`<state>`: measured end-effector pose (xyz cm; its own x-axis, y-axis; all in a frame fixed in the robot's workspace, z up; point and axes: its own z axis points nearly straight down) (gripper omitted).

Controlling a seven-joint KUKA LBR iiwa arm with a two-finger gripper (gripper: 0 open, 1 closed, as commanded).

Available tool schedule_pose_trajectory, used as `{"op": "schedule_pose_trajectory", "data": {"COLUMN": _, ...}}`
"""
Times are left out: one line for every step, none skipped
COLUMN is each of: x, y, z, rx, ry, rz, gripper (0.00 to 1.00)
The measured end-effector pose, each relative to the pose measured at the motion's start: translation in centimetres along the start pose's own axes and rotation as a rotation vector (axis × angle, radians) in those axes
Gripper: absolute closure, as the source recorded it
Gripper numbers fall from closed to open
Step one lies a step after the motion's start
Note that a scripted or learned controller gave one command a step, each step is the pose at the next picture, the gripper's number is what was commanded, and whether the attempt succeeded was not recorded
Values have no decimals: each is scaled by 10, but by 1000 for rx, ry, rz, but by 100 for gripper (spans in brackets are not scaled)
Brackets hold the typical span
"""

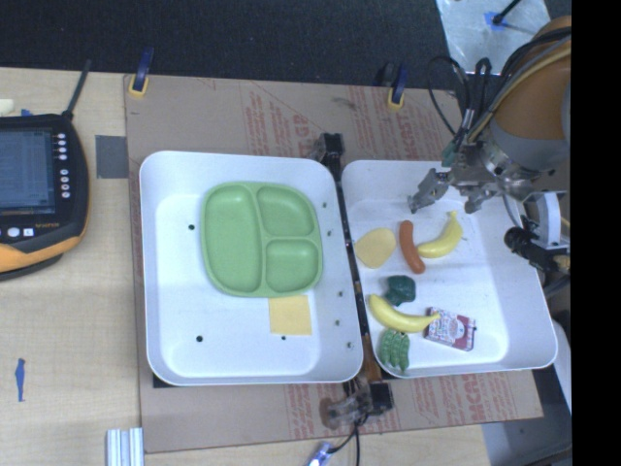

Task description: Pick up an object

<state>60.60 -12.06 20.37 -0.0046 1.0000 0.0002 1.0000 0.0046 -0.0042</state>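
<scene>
Overhead, the gripper (449, 199) hangs over the right bin (505, 357), near its far wall, fingers (424, 198) spread wide and nothing between them: released, empty. The arm (529, 105) reaches in from the right.

Landmark: the sausage (411, 246), red-orange, lying lengthwise mid-bin. Just right of it, a small curved banana (441, 241), yellow, smooth, its upper tip nearest the gripper. Likely the target, judging by how the open fingers sit just above it. Left of the sausage, a pale yellow round piece (375, 248). Below the sausage, a dark green lump (399, 287), then a second banana (400, 315), longer, and a red packet (450, 329) touching its end. Broccoli (394, 349) sits nearest the front rim.

Far left of the sausage, the left bin (165, 260) holds a green tray (260, 238) and a yellow square (290, 315), apart from the cluster.
</scene>
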Motion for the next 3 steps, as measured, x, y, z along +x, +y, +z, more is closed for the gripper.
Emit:
{"op": "schedule_pose_trajectory", "data": {"x": -16, "y": -4, "z": 113, "rx": 1, "ry": -1, "rz": 0, "gripper": 0}}
{"op": "schedule_pose_trajectory", "data": {"x": -17, "y": -3, "z": 102, "rx": 2, "ry": -3, "rz": -2, "gripper": 100}}
{"op": "schedule_pose_trajectory", "data": {"x": 57, "y": -19, "z": 11, "rx": -2, "ry": 0, "rz": -1, "gripper": 100}}
